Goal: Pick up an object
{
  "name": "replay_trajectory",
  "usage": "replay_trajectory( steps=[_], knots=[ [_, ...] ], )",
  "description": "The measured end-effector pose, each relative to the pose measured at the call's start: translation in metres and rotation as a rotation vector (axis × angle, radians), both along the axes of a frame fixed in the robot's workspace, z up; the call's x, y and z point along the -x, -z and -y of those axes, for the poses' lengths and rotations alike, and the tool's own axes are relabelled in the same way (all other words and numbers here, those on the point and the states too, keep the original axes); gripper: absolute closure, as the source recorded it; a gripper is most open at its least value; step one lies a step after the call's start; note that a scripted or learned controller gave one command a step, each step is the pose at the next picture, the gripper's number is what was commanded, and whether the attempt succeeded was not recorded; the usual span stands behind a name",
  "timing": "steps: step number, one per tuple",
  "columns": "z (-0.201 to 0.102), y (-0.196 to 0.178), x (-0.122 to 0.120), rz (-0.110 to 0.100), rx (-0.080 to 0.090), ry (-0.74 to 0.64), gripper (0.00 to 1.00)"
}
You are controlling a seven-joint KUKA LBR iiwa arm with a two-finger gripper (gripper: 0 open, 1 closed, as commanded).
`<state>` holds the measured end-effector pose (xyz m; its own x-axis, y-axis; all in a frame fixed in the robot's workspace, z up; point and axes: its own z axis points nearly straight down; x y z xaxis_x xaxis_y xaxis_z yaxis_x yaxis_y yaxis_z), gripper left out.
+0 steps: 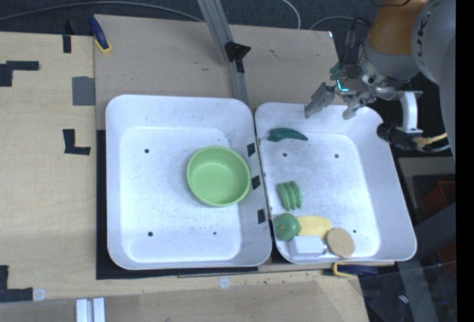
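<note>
Grey fingers (320,101) of gripper (335,106) spread apart, nothing between them; gripper hovers over far edge of right bin (385,187), arm (415,24) with orange band behind it. Dark green pepper-like piece (286,135) just below gripper, near bin's far left corner. Ribbed green piece (289,195) midway along left edge. Cluster at near edge: round green piece (286,226), yellow piece (313,224), white block (309,245), tan disc (341,242). Left bin (133,165) holds upright green bowl (218,176) near centre.
</note>
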<state>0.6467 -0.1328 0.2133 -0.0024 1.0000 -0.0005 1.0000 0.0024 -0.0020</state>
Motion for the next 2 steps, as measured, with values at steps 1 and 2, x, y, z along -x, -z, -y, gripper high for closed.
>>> replay_trajectory(
  steps=[1, 2],
  knots=[
    [0.009, 0.053, 0.006, -0.005, 0.000, 0.002, 0.00],
    [0.017, 0.113, 0.009, -0.006, 0.000, 0.002, 0.00]
  ],
)
